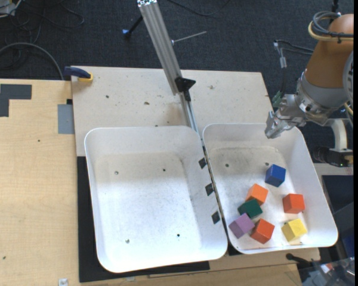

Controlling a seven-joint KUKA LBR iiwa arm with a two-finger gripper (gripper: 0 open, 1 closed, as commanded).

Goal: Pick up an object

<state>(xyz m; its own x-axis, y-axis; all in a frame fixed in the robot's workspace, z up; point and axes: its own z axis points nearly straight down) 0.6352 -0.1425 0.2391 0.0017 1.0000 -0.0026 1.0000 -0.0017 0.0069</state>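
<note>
I see a dark carpet floor [65,16] behind the bench, with black cables [18,52] lying on it. The bench top [131,94] is pale and speckled. On my left stands a light wooden table [30,189] with dark grey patches [9,97]. The light is even.

The arm [328,70] is reaching in from the right of the camera view, its orange band sitting above the grey wrist. The wrist is angling down and to the left, toward the far right corner of the right-hand bin [313,165]. The gripper [275,128] is hanging at the end of it, just over that bin's far rim and apart from the bin floor, pointing downward.
</note>
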